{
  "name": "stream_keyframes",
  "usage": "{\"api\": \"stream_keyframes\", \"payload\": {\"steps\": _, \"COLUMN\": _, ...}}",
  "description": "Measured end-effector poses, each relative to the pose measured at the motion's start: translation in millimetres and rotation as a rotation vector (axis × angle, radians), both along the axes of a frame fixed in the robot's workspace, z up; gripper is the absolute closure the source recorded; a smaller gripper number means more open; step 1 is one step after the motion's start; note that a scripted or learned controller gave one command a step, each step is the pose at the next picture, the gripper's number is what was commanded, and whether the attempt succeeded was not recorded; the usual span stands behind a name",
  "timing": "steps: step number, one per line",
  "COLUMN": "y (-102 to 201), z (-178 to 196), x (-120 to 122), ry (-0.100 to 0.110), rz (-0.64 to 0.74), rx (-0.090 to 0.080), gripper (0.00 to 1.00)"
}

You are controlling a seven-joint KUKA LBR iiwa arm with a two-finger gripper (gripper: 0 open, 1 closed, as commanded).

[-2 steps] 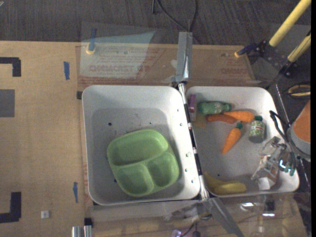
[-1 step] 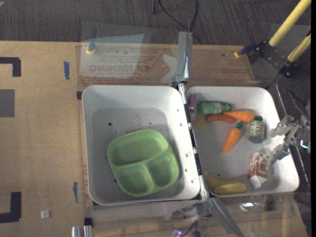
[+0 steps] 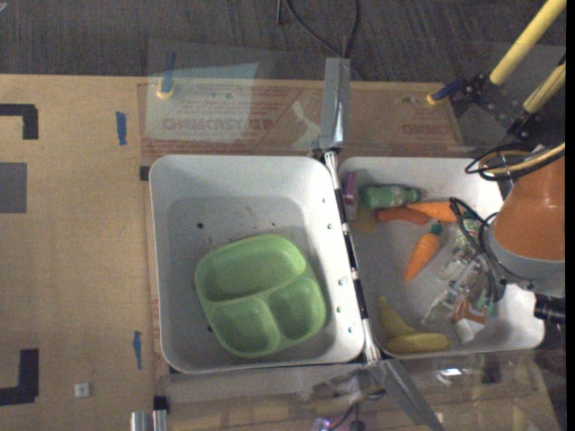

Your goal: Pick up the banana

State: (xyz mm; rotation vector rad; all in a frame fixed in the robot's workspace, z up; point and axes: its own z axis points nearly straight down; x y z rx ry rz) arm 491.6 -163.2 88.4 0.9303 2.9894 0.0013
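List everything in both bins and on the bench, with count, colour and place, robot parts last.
Shallow white bins: two, white, side by side on the bench.
Divided plastic plate: one, light green, in the left bin.
Yellow bananas: two, yellow, near corner of the right bin.
Orange toy carrots: two, orange, middle of the right bin.
Small green bottle: one, green, far side of the right bin.
Blue tape strips: several, blue, on the bench.
Robot arm: one, grey with orange band, over the right bin's right side.

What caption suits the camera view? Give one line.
Gripper hovers in the right bin above the banana, carrots nearby; green tray in the left bin.
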Motion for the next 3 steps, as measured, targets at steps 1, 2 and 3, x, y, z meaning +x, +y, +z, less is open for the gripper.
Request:
{"api": "stream_keyframes", "payload": {"steps": 1, "y": 30, "z": 148, "x": 9, "ry": 0.005, "rz": -0.013, "rx": 0.002, "gripper": 0.00}}
{"api": "stream_keyframes", "payload": {"steps": 2, "y": 26, "z": 83, "x": -6, "ry": 0.008, "rz": 0.205, "rx": 0.001, "gripper": 0.00}}
{"api": "stream_keyframes", "payload": {"steps": 3, "y": 57, "z": 10, "x": -6, "ry": -0.007, "rz": 0.276, "rx": -0.005, "gripper": 0.00}}
